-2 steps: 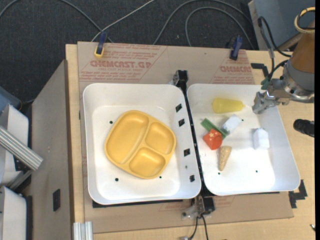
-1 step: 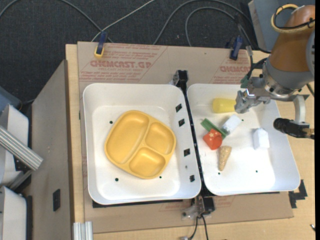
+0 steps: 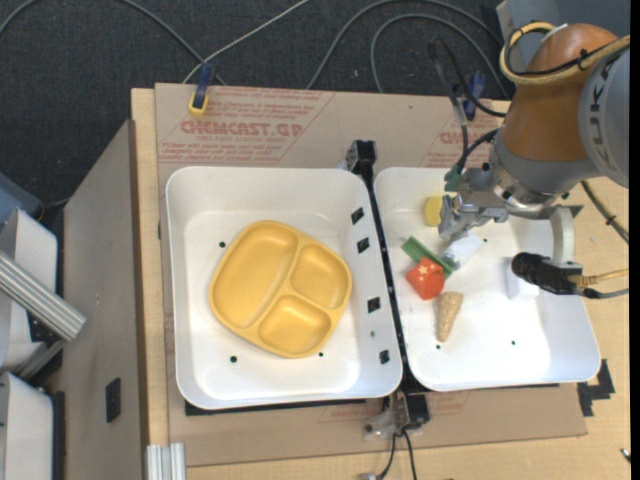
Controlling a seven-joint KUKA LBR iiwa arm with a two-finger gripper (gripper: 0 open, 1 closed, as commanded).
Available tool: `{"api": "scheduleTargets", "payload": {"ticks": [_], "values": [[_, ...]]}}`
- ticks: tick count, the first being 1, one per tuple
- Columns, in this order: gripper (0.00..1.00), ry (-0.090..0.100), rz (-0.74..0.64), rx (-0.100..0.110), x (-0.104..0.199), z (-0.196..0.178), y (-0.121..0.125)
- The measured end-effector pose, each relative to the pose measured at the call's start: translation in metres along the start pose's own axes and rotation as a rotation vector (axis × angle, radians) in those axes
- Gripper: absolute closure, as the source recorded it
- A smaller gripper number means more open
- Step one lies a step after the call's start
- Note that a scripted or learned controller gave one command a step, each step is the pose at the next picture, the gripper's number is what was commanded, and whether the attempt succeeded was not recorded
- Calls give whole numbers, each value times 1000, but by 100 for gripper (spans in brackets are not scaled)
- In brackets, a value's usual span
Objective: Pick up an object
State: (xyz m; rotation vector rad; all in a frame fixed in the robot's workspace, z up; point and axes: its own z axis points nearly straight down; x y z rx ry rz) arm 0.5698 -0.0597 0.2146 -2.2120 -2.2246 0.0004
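Camera view looks down on two shallow white bins set side by side on a sheet of brown board printed in red (image 3: 250, 123). The left bin (image 3: 192, 288) holds a yellow divided tray (image 3: 281, 287), lying flat and turned at an angle near the bin's middle. The arm (image 3: 560, 98) reaches in from the right and hangs over the upper part of the right bin (image 3: 500, 358). Its gripper (image 3: 456, 230) points down, low over the bin floor, near that bin's left half. How far it stands open cannot be told from this slant, and nothing can be seen held in it.

The loose things all lie in the right bin's left half. A small yellow piece (image 3: 433, 209) sits just beside the gripper, on its left. A green strip (image 3: 430, 254) lies slantwise just below the gripper. A red strawberry-like toy (image 3: 425, 280) touches the strip's lower side. A beige cone (image 3: 447, 314) lies just below and to the right of the red toy, its tip pointing toward the bin's near edge.
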Motion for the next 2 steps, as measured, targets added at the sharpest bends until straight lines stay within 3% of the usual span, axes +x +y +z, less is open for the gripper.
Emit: {"api": "scheduleTargets", "payload": {"ticks": [1, 2], "values": [[100, 0, 1, 1, 49, 5, -15], [100, 0, -2, -4, 102, 1, -12]]}}
